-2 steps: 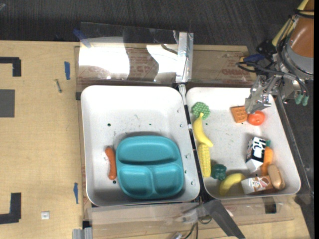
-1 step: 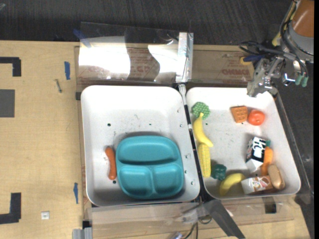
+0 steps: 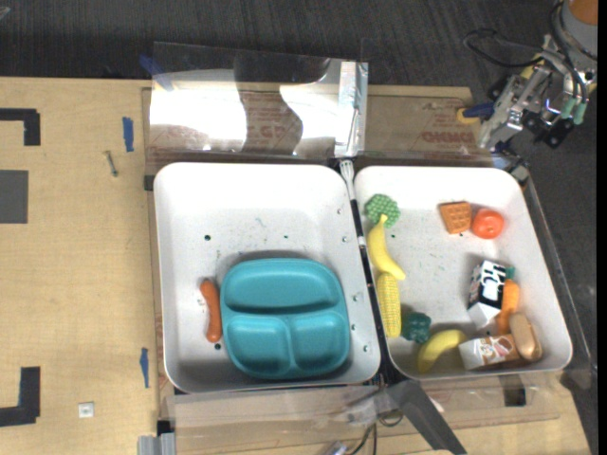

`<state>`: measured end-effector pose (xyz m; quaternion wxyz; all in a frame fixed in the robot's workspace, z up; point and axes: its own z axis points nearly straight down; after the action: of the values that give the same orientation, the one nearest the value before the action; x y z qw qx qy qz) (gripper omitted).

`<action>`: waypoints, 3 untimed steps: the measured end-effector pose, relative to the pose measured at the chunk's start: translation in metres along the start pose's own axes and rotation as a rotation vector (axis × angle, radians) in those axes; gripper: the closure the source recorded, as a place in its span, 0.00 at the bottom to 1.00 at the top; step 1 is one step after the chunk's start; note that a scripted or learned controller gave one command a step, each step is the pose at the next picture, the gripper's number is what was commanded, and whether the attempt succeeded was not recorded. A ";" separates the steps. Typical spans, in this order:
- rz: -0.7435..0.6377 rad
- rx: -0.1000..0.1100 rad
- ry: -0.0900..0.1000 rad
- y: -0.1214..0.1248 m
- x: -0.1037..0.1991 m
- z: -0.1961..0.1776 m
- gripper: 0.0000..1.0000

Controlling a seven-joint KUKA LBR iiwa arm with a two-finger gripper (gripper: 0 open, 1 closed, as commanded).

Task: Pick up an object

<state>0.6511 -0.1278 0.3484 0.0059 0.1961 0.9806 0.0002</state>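
Observation:
My gripper (image 3: 507, 121) hangs above the bench past the far right corner of the right bin (image 3: 541, 245), well clear of everything in it. The right bin holds a green leafy toy (image 3: 382, 207), a yellow banana (image 3: 382, 251), a corn cob (image 3: 389, 303), an orange cracker (image 3: 455, 217), a red tomato (image 3: 487, 223), a black-and-white carton (image 3: 488, 284) and a bread roll (image 3: 524, 337). In the left bin (image 3: 190, 207) lie a teal divided tray (image 3: 285, 318) and an orange sausage (image 3: 212, 309).
A clear plastic sheet (image 3: 256, 112) stands behind the left bin. More small items crowd the right bin's near corner: a second banana (image 3: 438, 346), a small carton (image 3: 486, 351), a carrot (image 3: 510, 297) and a green piece (image 3: 415, 326). Cables (image 3: 493, 45) trail behind the gripper.

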 end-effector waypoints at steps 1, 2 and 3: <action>0.102 0.001 0.002 -0.011 -0.012 -0.001 1.00; 0.129 0.002 0.012 0.023 0.005 0.057 1.00; 0.311 0.001 0.001 0.018 0.005 0.018 1.00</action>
<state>0.6535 -0.1089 0.3305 0.0054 0.3454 0.9384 0.0009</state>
